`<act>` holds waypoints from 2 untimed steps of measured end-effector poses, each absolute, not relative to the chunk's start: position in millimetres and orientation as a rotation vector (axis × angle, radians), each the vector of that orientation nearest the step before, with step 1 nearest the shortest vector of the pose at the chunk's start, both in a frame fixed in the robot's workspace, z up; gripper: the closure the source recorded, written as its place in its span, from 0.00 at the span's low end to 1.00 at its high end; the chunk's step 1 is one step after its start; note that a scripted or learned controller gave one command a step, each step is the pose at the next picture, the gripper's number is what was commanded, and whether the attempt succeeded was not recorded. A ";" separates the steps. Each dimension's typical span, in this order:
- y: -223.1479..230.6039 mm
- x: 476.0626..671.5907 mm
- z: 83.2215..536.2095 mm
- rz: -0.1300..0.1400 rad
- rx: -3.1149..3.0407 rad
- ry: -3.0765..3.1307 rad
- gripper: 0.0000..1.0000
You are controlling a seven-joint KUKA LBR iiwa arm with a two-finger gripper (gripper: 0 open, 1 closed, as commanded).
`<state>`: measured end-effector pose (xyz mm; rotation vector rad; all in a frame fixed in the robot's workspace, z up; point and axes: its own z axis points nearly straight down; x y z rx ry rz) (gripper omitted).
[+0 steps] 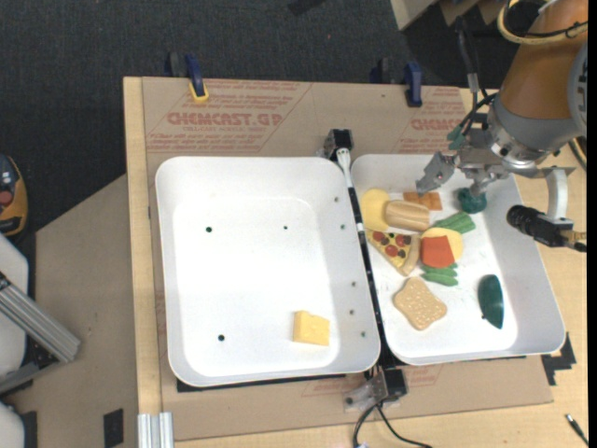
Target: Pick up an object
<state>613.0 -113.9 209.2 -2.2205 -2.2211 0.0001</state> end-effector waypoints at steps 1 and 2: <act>-160.6 576.9 89.8 -0.002 -2.223 -2.222 0.00; -103.1 604.9 85.2 -0.001 -2.224 -2.224 0.00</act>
